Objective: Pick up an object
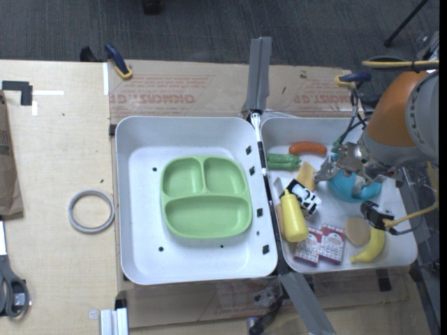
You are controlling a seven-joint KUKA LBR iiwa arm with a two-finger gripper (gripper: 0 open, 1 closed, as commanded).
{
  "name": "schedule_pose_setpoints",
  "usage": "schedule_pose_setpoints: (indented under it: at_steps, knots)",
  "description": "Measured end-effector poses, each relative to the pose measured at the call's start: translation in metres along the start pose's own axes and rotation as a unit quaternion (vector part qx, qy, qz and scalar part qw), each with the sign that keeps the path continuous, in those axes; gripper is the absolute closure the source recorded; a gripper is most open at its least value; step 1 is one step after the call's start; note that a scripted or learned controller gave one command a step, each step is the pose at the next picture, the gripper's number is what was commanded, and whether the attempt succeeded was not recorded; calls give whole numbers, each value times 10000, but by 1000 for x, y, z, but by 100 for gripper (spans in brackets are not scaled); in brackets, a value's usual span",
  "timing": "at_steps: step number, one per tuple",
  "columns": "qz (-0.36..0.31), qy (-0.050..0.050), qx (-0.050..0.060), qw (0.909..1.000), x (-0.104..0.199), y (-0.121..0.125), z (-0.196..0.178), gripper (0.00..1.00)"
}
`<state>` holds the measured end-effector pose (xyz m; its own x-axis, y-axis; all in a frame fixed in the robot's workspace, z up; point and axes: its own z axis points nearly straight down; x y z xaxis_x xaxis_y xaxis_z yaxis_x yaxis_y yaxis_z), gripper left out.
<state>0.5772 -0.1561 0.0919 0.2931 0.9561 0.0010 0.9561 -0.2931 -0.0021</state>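
Where the arm reaches into the right bin (408, 257), the gripper (335, 167) sits low over a teal, rounded object (351, 185) near the bin's middle; whether its jaws are apart or together cannot be determined. Nearby lie an orange sausage-shaped toy (307, 148), a green pepper (282, 161), a yellow bottle (292, 217) and a banana (371, 247). The left bin (133, 187) holds a green divided plate (206, 197).

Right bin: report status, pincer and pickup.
Pincer low in right bin, beside blue object. Nothing seen gripped. Yellow bottle, banana, orange sausage crowd close.
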Motion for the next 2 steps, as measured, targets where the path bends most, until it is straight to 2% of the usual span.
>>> schedule_pose_setpoints:
  at_steps: [1,2]
  knots:
    - [-1845,52,19,9828,-36,-25,0,0]
    - [-1832,137,35,9830,-32,10,1,0]
